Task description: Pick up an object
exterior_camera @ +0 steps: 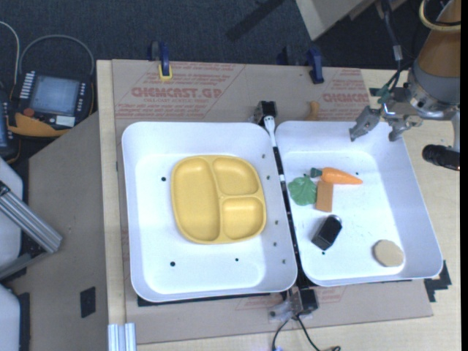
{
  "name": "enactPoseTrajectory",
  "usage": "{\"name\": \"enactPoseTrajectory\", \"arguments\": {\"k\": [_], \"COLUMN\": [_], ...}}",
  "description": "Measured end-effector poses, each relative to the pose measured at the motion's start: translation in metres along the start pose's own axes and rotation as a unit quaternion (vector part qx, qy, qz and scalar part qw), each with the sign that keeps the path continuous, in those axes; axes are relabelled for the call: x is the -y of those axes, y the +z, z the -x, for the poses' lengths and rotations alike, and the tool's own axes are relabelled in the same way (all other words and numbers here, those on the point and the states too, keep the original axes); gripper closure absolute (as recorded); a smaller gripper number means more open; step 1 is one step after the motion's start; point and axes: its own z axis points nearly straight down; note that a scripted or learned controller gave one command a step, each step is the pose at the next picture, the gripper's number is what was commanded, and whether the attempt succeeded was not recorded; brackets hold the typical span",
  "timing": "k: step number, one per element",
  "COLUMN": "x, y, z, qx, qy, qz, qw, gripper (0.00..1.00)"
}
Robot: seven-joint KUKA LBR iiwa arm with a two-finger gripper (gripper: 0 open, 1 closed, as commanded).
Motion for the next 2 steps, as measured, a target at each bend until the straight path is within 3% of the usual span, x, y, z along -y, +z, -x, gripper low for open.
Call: {"name": "enactPoseTrajectory", "arguments": {"k": [2], "x": [0.005], "y": [0.086], "z": [-0.001], "qx": [-0.001], "qy": [0.000], "qz": [-0.003], "qw": [1.0000], "gripper": [0.00]}}
